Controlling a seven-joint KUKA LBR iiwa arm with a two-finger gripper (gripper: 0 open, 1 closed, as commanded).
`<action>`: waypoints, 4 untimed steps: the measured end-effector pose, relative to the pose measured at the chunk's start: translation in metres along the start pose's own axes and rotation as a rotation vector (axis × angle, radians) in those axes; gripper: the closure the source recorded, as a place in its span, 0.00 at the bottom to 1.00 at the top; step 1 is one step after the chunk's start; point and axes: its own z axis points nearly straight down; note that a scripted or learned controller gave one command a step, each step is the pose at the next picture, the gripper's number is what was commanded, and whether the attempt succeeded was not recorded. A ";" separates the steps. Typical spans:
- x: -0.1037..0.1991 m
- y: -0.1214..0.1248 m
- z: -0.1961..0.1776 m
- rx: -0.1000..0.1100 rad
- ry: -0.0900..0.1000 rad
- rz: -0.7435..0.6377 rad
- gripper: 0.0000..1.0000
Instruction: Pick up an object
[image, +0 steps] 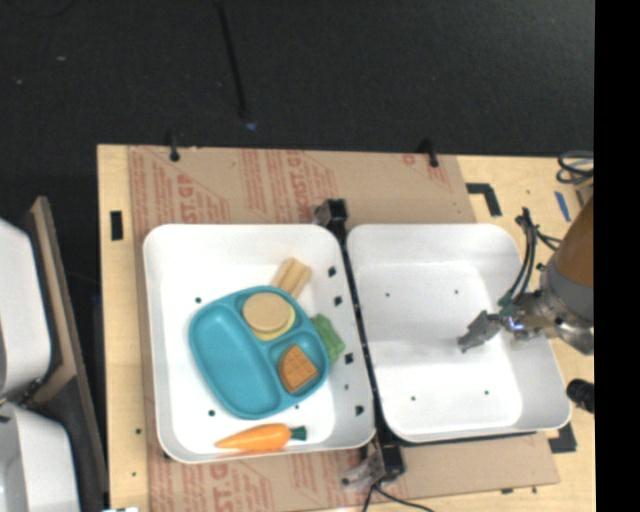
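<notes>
The hand (478, 333) hangs low in the right bin (440, 400), its grip state impossible to tell, while every object — blue tray (232, 365), carrot (258, 437) — lies in the left bin (170, 300), so closing here would likely grasp nothing.

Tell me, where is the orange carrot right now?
The carrot lies in the left bin, along the bin's near edge at the bottom of the camera view, just below the blue tray.
</notes>
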 end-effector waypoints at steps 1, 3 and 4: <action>-0.004 0.002 0.043 0.000 0.000 0.000 0.00; -0.005 0.003 0.075 -0.005 -0.001 0.001 1.00; -0.011 0.009 0.030 -0.007 -0.002 0.000 1.00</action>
